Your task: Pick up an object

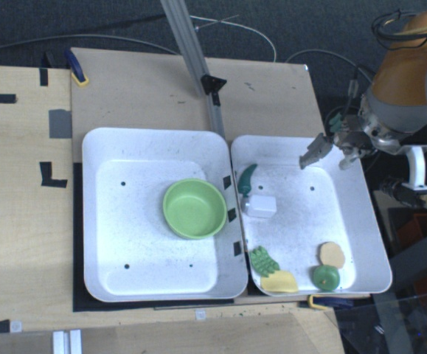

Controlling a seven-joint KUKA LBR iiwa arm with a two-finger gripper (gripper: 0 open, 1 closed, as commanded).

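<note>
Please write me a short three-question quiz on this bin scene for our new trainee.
1. True or false: the green bowl sits in the left bin.
2. Which lies nearest the right bin's front edge? A) teal curved piece B) white block C) yellow piece
3. Fill in: the end effector hovers over the ____ bin's far right corner.

Key: 1 true; 2 C; 3 right.
</note>
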